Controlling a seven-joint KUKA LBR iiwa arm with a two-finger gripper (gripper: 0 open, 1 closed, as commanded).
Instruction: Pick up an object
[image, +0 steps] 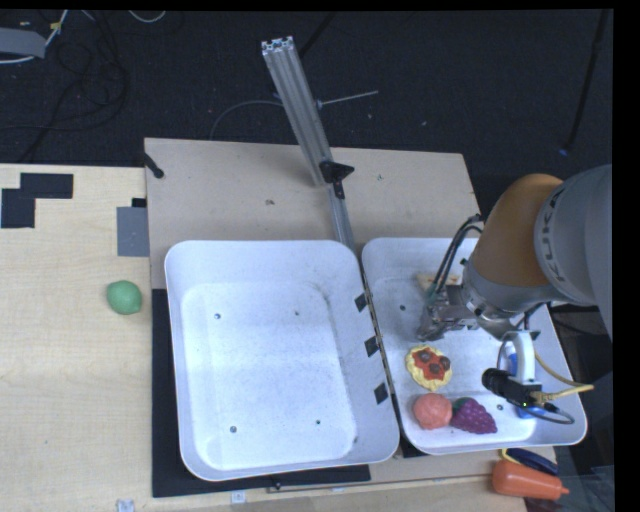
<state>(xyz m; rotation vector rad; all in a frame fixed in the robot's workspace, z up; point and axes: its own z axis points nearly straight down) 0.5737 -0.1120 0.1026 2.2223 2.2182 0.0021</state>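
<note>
Reaching down into the right bin (395, 270), the gripper (436, 322) hangs low over its middle — whether the jaws are parted or closed I cannot tell, and nothing shows between them. The candidates lie toward the bin's near edge: a yellow-and-red toy (429, 367) just below the gripper, a pink ball (432, 411) and purple grapes (474, 416) at the near wall. This looks like the approach step; next comes a short shift toward the yellow toy, then a descent around it.

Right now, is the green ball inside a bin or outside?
Outside: the green ball lies on the wooden bench, left of the left bin.
</note>
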